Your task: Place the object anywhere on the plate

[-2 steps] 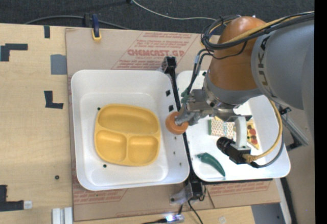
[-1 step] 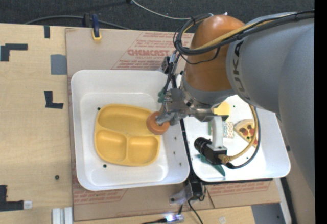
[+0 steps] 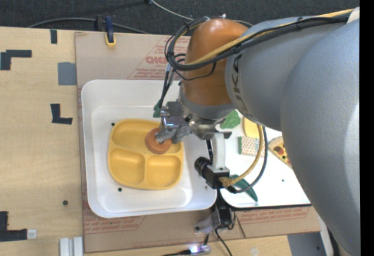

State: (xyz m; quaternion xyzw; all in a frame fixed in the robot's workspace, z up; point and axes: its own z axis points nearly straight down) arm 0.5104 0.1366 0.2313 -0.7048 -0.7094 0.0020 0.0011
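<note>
The left bin holds a yellow divided plate, and a small brown round object sits at its right rim under the gripper. Placement looks nearly done, with release and retreat left; whether the fingers clasp it I cannot tell. The right bin holds a checkered piece and green scraps.

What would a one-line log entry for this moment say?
gripper: over plate | object: orange-brown disc on yellow plate | plate: in left bin | grasp: unclear
</note>
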